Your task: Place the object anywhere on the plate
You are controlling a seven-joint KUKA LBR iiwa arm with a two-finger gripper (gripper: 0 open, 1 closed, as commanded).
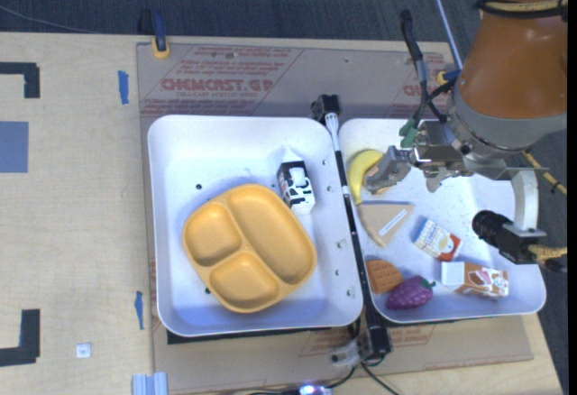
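A yellow plate with three compartments lies in the left bin, holding nothing. A small black-and-white carton lies on the bin floor just past the plate's far right rim. My gripper hangs over the left part of the right bin, right beside a yellow banana and just above a tan sandwich wedge. I see nothing held in it.
The right bin also holds a white-and-orange carton, a brown cookie, purple grapes and another small carton. A black ridge divides the bins. The arm's orange body looms at the right.
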